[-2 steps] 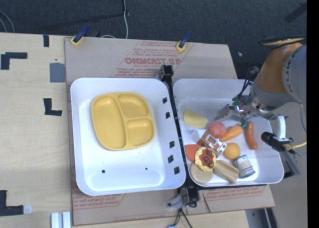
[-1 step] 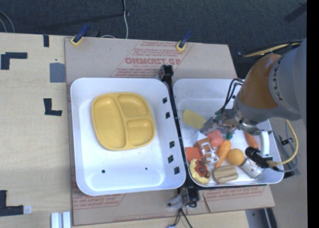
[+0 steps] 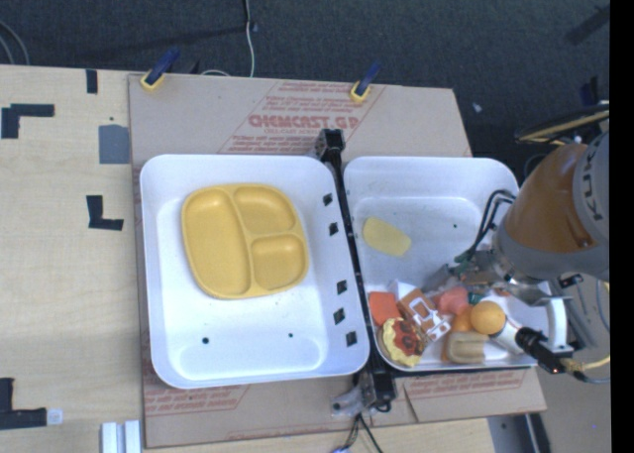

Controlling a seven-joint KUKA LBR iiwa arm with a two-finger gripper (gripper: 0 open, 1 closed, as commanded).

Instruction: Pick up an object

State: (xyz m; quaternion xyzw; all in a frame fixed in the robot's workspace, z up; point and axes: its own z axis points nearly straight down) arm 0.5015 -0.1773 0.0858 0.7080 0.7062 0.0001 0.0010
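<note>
The right bin point(image 3: 426, 175) holds a pale yellow slab point(image 3: 386, 237) near its left wall. A pile of toy food lies along its front edge: an orange ball point(image 3: 486, 318), a pinkish-red piece point(image 3: 453, 300), an orange-red piece point(image 3: 382, 305), a red and white lattice piece point(image 3: 424, 312), a pizza-like slice point(image 3: 401, 340) and a tan bun point(image 3: 466, 346). My gripper point(image 3: 464, 279) reaches in from the right and hangs low over the pile, just above the pinkish-red piece and the ball. I see nothing lifted off the pile.
The left bin point(image 3: 158, 243) holds a yellow divided plate point(image 3: 244, 239). A black divider point(image 3: 340, 243) runs between the bins. The arm's orange band point(image 3: 550, 205) hangs over the right bin's right wall. Cardboard lies under both bins, held by two clamps at the back.
</note>
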